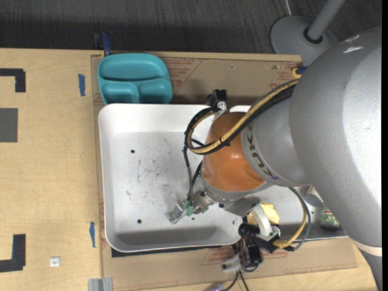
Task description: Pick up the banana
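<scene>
The grey arm with its orange band [227, 153] reaches from the right over the seam between the two bins. Its gripper [182, 211] hangs low over the near right part of the left white bin [121, 162], close to the bin floor, with nothing visible in it. A small pale yellow shape [267, 213], which may be the banana, peeks out below the arm at the near edge of the right bin, to the right of the gripper and apart from it. The arm hides most of the right bin.
A teal divided tray [134, 79] stands behind the left bin. A small green object [329, 219] lies at the near right, beside the arm. Black and yellow cables [260, 238] loop below the wrist. Brown bench board surrounds the bins.
</scene>
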`<state>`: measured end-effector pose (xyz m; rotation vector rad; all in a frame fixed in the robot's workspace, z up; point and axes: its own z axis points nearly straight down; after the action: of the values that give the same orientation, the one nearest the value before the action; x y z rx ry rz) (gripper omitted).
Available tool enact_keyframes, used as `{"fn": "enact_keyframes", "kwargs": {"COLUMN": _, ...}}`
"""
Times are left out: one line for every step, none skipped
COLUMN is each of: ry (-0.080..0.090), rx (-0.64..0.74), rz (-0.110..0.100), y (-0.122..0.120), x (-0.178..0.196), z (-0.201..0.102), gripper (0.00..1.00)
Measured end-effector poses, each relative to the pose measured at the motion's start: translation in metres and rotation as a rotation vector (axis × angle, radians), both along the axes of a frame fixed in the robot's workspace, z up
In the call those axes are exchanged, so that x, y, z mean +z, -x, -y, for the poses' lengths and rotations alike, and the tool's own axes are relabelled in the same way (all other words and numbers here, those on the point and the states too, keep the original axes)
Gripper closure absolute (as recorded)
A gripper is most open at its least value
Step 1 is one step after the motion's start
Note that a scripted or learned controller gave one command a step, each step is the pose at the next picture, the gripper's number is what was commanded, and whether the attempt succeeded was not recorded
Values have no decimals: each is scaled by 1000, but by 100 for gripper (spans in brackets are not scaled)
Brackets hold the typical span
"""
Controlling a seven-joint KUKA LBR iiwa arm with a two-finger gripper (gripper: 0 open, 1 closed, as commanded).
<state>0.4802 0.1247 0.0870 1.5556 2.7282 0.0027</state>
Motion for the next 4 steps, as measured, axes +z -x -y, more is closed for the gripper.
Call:
{"fn": "enact_keyframes", "kwargs": {"ry": 0, "rx": -245, "rz": -1, "y": 1, "x": 28, "z": -59, "gripper": 0}}
{"fn": "enact_keyframes", "kwargs": {"ry": 1, "rx": -404, "rz": -2, "y": -1, "x": 86, "z": -83, "gripper": 0}}
{"fn": "enact_keyframes", "kwargs": {"ry": -3, "rx": -492, "rz": 2, "y": 0, "x": 0, "z": -96, "gripper": 0}}
{"fn": "enact_keyframes", "kwargs": {"ry": -6, "rx": -491, "rz": 2, "y": -1, "x": 11, "z": -97, "gripper": 100}}
